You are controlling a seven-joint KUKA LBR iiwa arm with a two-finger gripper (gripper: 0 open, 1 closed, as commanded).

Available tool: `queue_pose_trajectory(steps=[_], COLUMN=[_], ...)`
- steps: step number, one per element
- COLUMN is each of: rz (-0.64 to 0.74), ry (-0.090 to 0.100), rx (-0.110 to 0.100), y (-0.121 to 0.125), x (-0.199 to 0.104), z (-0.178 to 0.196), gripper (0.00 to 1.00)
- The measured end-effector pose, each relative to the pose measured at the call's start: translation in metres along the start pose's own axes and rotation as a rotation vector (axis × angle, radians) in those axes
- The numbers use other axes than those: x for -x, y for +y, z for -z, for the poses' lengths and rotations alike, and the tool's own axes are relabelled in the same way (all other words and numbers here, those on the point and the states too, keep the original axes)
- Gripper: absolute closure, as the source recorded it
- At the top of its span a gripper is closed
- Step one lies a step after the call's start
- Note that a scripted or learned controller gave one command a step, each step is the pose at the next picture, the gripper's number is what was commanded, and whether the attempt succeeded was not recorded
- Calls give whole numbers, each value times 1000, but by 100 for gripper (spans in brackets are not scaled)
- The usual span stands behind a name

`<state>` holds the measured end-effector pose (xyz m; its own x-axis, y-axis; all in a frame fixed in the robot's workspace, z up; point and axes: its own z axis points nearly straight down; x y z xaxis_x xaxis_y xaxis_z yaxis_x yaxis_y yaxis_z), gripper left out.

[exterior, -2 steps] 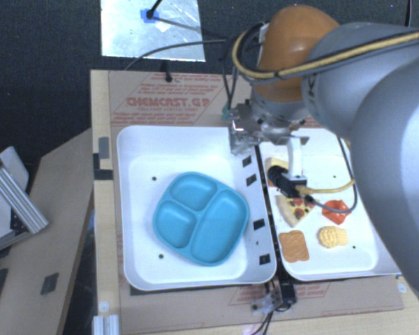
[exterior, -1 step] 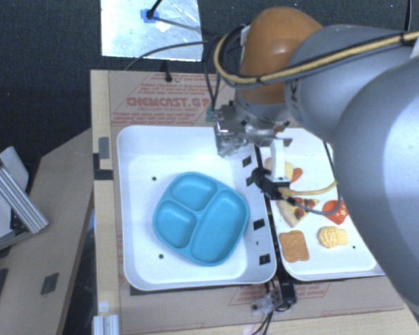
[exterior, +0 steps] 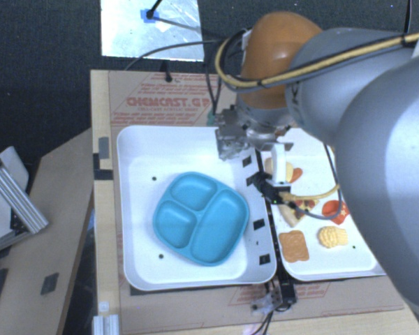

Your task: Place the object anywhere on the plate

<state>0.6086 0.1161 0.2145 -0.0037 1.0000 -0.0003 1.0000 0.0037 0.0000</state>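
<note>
A blue plate (exterior: 201, 218) with three compartments lies in the left bin (exterior: 140, 180), a little right of its middle. Nothing rests on the plate. My gripper (exterior: 230, 147) hangs over the back right part of the left bin, close to the divider between the bins and just beyond the plate's far edge. I see no object under it or in it. The toy food pieces all lie in the right bin (exterior: 356, 260): a tan square cracker (exterior: 293, 246), a yellow corn piece (exterior: 333, 237), a red piece (exterior: 334, 209) and a pale wedge (exterior: 291, 213).
The grey arm and its orange band cover the back of the right bin. A pale yellow piece (exterior: 280, 169) and an orange-red piece (exterior: 295, 175) lie beside the divider. Black clips sit along the divider (exterior: 260, 222). A cardboard sheet (exterior: 160, 100) lies behind the bins.
</note>
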Motion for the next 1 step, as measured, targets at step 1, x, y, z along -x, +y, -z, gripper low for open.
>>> queue_pose_trajectory(steps=[1], rz=[0], ry=[0], rx=[1], y=[0], x=[0], z=[0], gripper=[0])
